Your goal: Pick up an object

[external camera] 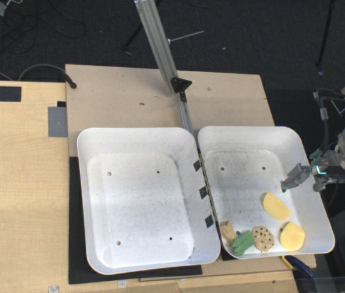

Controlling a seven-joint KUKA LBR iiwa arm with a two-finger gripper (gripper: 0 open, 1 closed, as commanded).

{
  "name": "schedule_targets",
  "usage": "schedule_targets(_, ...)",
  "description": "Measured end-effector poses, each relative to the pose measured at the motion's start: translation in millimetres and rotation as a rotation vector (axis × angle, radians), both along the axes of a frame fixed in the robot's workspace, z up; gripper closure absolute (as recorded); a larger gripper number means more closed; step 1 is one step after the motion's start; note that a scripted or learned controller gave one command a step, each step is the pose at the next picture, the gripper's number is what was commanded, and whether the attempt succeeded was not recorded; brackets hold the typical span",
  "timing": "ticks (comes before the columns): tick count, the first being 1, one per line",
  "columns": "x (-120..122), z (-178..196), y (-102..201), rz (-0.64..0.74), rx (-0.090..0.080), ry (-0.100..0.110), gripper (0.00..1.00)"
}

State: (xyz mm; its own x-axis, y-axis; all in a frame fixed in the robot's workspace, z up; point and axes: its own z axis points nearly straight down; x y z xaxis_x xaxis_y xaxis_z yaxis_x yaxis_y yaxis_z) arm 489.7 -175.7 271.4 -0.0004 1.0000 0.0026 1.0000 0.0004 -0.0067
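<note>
The counter (25, 163) was pale wood w/ a tan board behind, and two shallow white bins sat on it side by side. The left bin (93, 142) had only speckled floor; the right bin (245, 133) carried every item, all bunched in its near right corner. A slanted aluminium strut (160, 47) rose from the seam btw the bins. Floor beyond was dark w/ loose cables.

The end effector (299, 177) hung over the right bin's right rim, arm coming in from the right; whether it was apart or together couldn't be told at that angle, and nothing showed clamped in it.

Key relation: the nearest candidate, a yellow oval piece (276, 206), lay just below and slightly left of the end effector, toward the near edge, long axis running diagonally from upper left to lower right. A second yellow piece (292, 236) sat nearer the rim. Left of it were a round brown cookie (261, 238), a green item (243, 242) and a small tan chunk (227, 231), close-packed, so prob. harder to grab cleanly
</note>
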Motion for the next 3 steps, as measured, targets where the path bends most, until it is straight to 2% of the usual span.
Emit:
schedule_targets(1, 0.1, 1.5, -0.6, -0.003, -0.001, -0.003, 0.00)
schedule_targets(3, 0.9, -86.5, -5.0, -0.001, 0.000, 0.001, 0.00)
